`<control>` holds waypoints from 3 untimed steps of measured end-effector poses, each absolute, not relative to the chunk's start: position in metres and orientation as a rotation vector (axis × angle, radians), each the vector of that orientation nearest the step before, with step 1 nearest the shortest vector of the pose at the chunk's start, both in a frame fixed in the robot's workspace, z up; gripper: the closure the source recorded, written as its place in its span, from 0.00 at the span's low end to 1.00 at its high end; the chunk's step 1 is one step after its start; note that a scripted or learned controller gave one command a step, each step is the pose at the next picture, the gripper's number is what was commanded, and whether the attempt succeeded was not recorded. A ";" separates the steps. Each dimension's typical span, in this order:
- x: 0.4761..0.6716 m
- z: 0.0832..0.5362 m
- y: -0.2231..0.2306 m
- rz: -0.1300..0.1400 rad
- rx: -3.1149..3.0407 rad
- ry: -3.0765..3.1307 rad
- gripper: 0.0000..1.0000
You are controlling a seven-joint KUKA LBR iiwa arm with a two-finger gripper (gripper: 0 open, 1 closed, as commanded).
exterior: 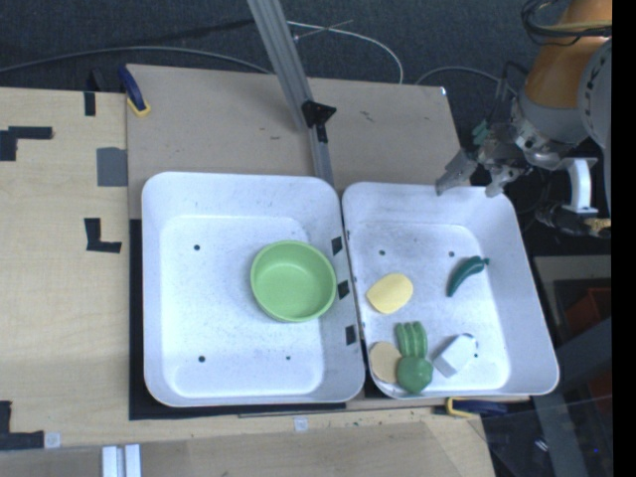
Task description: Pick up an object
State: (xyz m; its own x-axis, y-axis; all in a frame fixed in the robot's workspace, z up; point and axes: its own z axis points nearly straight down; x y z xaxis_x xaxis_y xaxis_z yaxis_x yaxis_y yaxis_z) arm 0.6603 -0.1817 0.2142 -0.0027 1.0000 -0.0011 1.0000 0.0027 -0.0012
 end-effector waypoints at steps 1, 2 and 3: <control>0.660 0.214 -0.182 0.004 -2.219 -2.224 0.00; 0.653 0.151 -0.182 0.008 -2.216 -2.219 0.00; 0.652 0.107 -0.185 0.008 -2.217 -2.221 0.00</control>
